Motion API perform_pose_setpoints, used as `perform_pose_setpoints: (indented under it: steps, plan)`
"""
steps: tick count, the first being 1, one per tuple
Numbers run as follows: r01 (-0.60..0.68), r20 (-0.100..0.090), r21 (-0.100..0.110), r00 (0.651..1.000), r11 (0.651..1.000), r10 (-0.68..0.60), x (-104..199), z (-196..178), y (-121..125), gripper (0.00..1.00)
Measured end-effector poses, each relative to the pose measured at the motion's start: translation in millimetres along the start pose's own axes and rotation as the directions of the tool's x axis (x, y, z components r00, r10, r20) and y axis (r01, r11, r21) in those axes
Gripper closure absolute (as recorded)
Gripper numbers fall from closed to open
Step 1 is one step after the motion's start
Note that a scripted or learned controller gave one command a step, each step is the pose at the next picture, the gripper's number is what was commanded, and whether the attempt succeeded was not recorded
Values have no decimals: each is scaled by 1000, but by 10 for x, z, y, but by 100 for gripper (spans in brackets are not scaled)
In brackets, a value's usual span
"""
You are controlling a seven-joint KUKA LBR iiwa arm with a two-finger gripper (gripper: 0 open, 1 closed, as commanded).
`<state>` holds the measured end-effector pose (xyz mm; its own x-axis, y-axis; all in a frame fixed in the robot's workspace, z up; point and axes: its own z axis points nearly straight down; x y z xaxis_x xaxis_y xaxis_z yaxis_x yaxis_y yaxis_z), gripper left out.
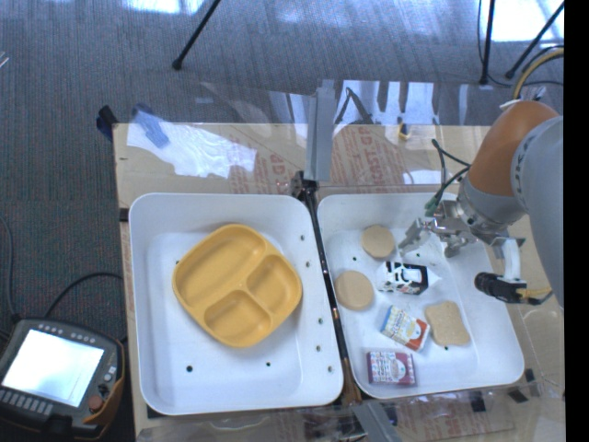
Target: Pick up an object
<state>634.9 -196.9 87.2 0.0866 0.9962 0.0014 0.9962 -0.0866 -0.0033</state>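
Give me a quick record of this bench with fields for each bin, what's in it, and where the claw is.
left bin: shallow white bin holding a yellow plastic divided tray
right bin: shallow white bin holding three round tan cookie-like discs, a black-and-white carton, a small white, blue and orange packet, a dark red box
claw: above the right bin's far side, near the black-and-white carton
claw contents: nothing visible between its fingers
beside bench: grey handheld control pendant, lower left
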Motion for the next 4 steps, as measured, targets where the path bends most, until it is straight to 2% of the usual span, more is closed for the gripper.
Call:
perform_pose_setpoints:
  steps: [1, 2, 3, 4]
  plan:
    - [-155, 0, -5, 988, 988, 155, -109, -774, -746, 0]
    - [-473, 2, 5, 881, 881, 473, 213, 27, -495, 0]
    - [-487, -3, -12, 873, 873, 487, -37, -1410, -98, 0]
    - [-435, 4, 14, 900, 900, 435, -105, -263, -716, 0]
